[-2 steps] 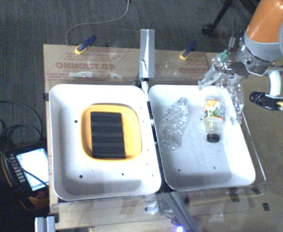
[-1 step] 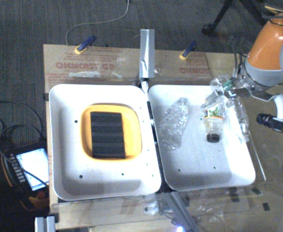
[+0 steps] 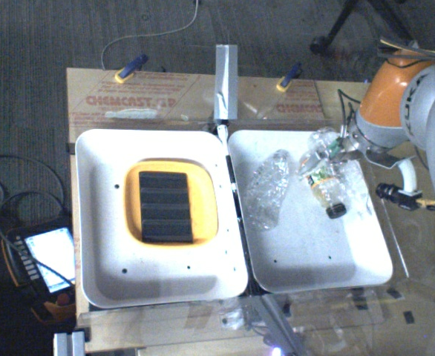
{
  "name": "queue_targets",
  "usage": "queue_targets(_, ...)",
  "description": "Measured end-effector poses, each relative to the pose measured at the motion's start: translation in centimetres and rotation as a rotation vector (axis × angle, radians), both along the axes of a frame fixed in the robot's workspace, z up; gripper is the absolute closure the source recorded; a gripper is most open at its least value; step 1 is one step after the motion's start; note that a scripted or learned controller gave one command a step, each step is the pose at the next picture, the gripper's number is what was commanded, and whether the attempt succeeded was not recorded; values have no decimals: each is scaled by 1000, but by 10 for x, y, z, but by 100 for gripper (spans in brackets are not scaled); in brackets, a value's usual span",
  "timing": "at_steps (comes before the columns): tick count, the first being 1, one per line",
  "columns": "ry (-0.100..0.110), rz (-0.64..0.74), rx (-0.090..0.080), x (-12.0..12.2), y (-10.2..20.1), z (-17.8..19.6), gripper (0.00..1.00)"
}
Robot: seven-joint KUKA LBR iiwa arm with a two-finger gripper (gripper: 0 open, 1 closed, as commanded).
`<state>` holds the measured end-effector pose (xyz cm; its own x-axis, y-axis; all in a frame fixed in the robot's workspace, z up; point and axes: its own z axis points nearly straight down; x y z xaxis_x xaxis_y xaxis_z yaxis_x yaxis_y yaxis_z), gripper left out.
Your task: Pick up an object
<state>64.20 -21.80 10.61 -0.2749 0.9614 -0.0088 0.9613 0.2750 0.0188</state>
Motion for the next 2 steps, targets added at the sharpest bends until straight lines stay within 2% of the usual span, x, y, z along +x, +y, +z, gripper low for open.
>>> queue_targets(1, -20, 132, -10, -9, -4, -1, 0)
queue_targets(2, -24, 134, -8, -7, -2, 9, 100)
